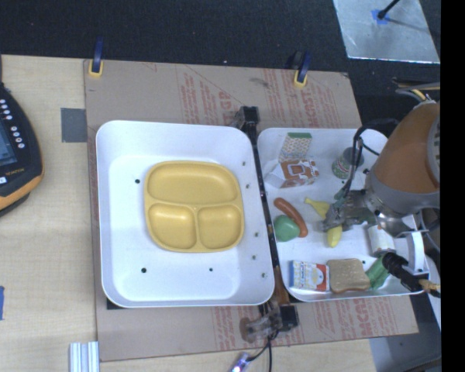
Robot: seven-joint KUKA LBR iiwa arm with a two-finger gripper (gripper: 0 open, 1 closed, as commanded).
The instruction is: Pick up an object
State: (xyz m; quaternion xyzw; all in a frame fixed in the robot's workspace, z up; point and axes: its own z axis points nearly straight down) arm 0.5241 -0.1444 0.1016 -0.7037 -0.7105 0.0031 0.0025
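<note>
The gripper [339, 217] is down in the right bin [273, 147], its dark fingers closed around a small yellow banana-like toy [331, 225].

The toy is pale yellow and curved, one end poking out toward the bin's middle and the other showing below the fingers. The grey arm with its orange band [407, 157] reaches in from the right. Around it lie a red sausage [288, 209], a green pepper-shaped toy [286, 228], a slice of brown bread [349, 275], a small carton with red and blue print [309, 275], a white box with orange print [296, 172] and a green-and-white packet [294, 144]; none of the lettering is legible. The left bin [116, 273] holds a yellow three-compartment plate [194, 204]. A tablet-like controller [6, 160] sits at the far left.
</note>
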